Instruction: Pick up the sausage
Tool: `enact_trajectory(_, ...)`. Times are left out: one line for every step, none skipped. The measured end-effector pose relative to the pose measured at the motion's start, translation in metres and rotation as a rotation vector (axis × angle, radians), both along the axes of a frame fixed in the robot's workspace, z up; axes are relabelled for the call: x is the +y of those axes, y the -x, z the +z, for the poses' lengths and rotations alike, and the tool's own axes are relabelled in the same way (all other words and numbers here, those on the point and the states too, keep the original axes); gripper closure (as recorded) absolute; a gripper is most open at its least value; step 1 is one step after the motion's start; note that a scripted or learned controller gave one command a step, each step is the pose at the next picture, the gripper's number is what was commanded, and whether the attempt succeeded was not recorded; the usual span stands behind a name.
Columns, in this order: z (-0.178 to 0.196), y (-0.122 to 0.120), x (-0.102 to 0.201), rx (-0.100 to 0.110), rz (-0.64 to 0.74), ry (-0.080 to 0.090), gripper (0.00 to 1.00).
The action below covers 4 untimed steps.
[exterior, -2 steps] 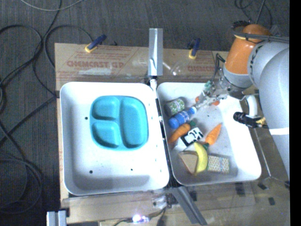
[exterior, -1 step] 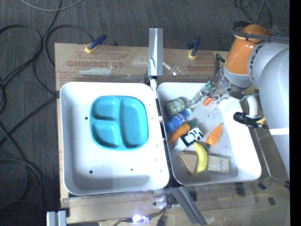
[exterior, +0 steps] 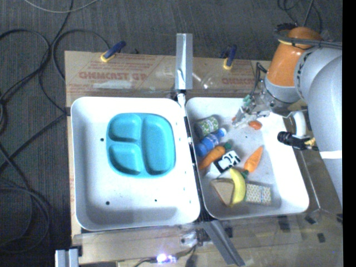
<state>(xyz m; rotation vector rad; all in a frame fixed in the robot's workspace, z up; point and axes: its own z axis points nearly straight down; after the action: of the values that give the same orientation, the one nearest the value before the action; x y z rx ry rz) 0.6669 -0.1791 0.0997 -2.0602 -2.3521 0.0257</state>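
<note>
Sausage (exterior: 255, 124): small orange-red piece, right bin (exterior: 289, 174), upper area, at the tips of the gripper (exterior: 248, 114); whether the pincer is apart or together, you cannot tell. At 7 o'clock from it: can (exterior: 208, 125), blue bottle (exterior: 209, 143), two carrots (exterior: 253, 159), banana (exterior: 238, 185), bread slice (exterior: 223, 192). Left bin (exterior: 94, 204): blue divided tray (exterior: 141, 143). Surface: cardboard-topped bench (exterior: 128, 77), clamped; dark carpet with cables (exterior: 33, 49) around.

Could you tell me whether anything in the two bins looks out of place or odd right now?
Nothing looks spilled or damaged. The toy food is crowded loosely in the right bin: the banana lies across the bread slice, while the blue tray sits alone in the left bin.
</note>
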Motion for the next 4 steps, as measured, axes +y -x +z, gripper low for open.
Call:
enact_trajectory(0.002,0.000,0.006,0.011,0.006,-0.011,0.00)
enact_trajectory(-0.014,-0.004,-0.010,-0.023,0.019,-0.004,0.00)
enact_trajectory(-0.005,-0.005,-0.009,-0.021,0.024,-0.002,1.00)
enact_trajectory(-0.005,-0.005,-0.009,-0.020,0.024,-0.002,0.00)
